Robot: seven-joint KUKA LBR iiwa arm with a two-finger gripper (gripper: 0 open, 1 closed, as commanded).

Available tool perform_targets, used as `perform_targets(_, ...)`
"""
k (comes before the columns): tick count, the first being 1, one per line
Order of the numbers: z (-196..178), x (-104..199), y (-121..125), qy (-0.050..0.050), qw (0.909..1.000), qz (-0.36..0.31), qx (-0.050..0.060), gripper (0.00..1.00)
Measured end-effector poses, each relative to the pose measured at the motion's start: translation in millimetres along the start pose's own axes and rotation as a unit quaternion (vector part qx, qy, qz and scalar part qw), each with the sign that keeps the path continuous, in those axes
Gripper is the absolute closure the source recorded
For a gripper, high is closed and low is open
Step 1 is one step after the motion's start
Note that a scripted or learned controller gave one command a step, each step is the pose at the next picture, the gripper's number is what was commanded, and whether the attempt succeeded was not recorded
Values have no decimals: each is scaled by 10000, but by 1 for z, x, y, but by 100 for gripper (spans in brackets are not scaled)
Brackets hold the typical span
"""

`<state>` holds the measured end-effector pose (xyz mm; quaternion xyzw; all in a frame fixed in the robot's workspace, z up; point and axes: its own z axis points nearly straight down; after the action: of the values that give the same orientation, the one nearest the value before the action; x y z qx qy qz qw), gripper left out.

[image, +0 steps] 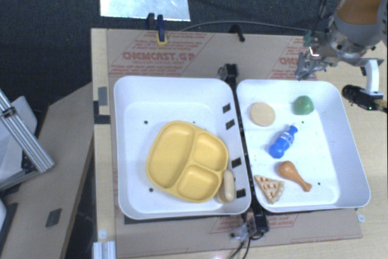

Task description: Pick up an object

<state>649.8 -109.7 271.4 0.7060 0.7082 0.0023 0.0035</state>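
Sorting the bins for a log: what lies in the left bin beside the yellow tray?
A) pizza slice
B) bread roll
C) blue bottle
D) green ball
B: the bread roll rests against the yellow tray's lower right edge in the left bin.

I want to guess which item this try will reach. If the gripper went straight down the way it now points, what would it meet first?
Probably the back rim of the right bin, or the bench just behind it. The gripper hangs over that edge, with the green ball nearest inside. Depth is hard to judge here.
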Motion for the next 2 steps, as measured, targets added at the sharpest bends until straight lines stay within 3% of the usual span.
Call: perform_targets(2, 21, 106, -11, 19, 10000, -30, 38, 100)
